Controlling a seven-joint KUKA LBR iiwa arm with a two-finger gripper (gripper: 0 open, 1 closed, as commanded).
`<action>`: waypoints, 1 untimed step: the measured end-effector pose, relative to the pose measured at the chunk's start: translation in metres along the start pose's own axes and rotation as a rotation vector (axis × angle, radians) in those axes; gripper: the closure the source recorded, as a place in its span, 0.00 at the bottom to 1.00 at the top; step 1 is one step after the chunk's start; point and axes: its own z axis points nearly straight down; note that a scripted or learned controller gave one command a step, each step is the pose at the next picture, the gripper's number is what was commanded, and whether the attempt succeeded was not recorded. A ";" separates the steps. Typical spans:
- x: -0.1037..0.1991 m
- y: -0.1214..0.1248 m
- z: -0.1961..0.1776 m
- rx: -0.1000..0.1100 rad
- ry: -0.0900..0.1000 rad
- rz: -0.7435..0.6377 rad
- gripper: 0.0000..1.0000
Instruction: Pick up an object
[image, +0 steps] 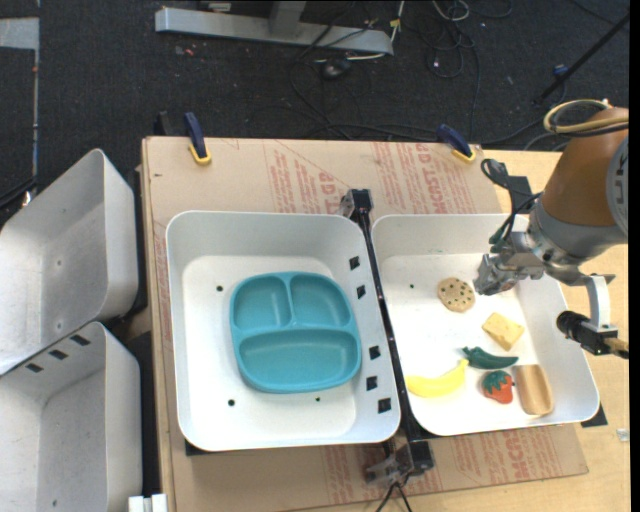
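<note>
Dark floor surrounds the bench (260, 170), where the end effector (492, 280) hovers beside the cookie (456, 294) in the right bin (420, 240), awaiting descent to grasp.

Two shallow white bins are sitting side by side on a cardboard-topped bench (260, 170). A teal divided plastic plate (295, 331) is lying in the left bin (190, 240). In the right bin (420, 235), a round speckled cookie (456, 294) is lying farthest back, a yellow cheese wedge (502, 330) right of it and nearer, then a green pepper (488, 356), with a yellow banana (438, 381), a red strawberry (497, 387) and a tan bread roll (533, 388) lining the front. The gripper (493, 276) is hanging just right of the cookie.
</note>
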 end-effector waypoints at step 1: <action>0.001 -0.006 -0.047 0.001 0.000 0.000 1.00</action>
